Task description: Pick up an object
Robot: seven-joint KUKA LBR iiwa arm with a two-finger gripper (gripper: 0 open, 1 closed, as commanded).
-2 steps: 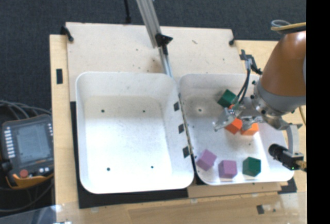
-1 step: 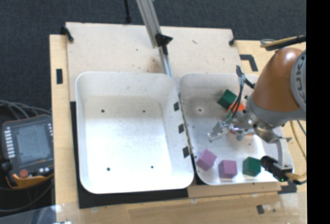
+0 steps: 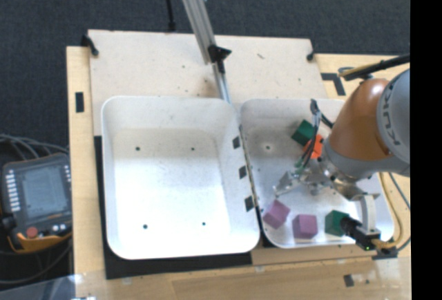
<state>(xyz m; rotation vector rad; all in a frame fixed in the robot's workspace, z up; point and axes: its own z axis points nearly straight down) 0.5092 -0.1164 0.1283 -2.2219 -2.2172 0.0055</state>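
Fingers [image 3: 280,187] are standing apart, gripping nothing, as the gripper [image 3: 302,182] is hanging low in the right bin [image 3: 262,119]. Near it a purple cube [image 3: 277,213] is lying, 1 of 2. It is looking light and stiff, so pinching 2 opposite flat faces should suit.

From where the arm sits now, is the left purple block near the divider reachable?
Probably yes. The left purple block lies uncovered in the right bin, with the gripper just above it. The bin wall close beside it may crowd the fingers.
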